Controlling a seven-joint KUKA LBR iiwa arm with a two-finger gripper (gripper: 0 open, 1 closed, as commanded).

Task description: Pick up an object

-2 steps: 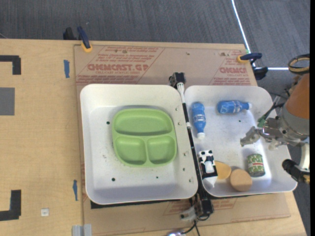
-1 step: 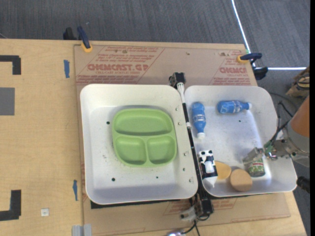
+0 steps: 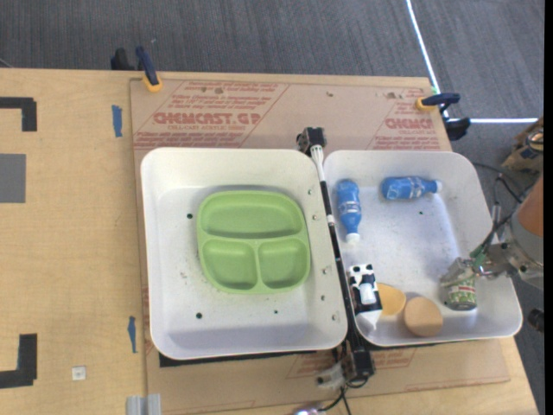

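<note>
green divided plate (image 3: pixel 254 240), orange clamp (image 3: pixel 150 76)

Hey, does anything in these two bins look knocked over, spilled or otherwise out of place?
Nothing is spilled or visibly damaged. Both blue bottles lie on their sides in the right bin, and a small can near its right wall leans tilted, next to the gripper. The green divided tray sits flat in the left bin.

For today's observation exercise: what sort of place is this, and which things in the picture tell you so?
Probably a robot lab's test bench: two white bins, left and right, on a clamped board, hold a green divided plate, blue bottles and other small items, while a gripper reaches in.
</note>
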